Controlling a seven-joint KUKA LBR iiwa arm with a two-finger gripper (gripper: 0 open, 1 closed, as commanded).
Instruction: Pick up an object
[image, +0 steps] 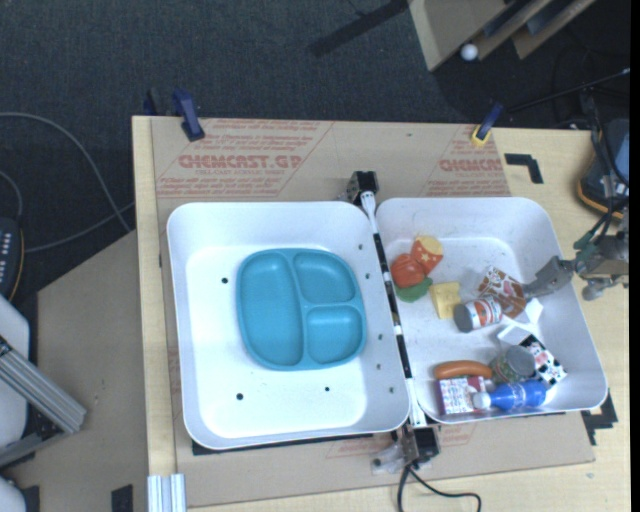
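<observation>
- The hand (560, 272) sits at the right rim of the right bin (572, 330); whether it is wide, narrow or holding anything cannot be told from this view.
- Just beside the hand, toward the bin's middle, lies a small can (478, 314) on its side, long axis roughly left to right, with a red-and-white wrapper (500, 288) above it.
- Farther from the hand: a red and yellow toy (416, 264) and a yellow block (446, 299).
- Below the hand: a blue bottle (515, 397) lying along the bin's near wall, a sausage (463, 369) and a carton (454, 396); their labels are too small to read.
- Well apart from the hand, the left bin (200, 330) holds a blue divided plate (300, 306).
- Cardboard (250, 160) on the desk reads "CHEMCAST".
</observation>
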